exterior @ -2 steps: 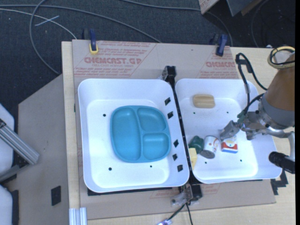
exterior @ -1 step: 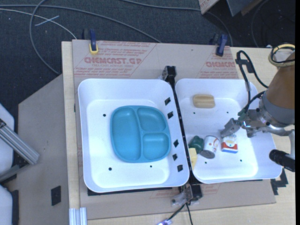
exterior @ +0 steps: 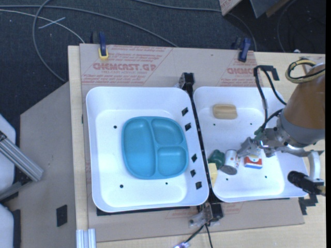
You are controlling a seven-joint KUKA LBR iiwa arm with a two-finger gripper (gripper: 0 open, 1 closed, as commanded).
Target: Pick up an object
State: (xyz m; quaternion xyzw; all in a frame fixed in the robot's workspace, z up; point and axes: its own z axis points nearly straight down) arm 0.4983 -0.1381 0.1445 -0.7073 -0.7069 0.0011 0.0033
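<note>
The tool (exterior: 252, 148) hangs low in the right bin (exterior: 269, 187); whether it is released or clenched cannot be told. A red-and-white small box (exterior: 253, 163) lies just near of it, a green object (exterior: 217, 157) further left.

Bright, even overhead light, soft shadows, mild glare on white bins (exterior: 98, 138), slight blur.

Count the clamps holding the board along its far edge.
2. A blue and yellow clamp sits at the board's far left corner, and a blue clamp sits on the far edge above the right bin. Others may be hidden elsewhere.
</note>
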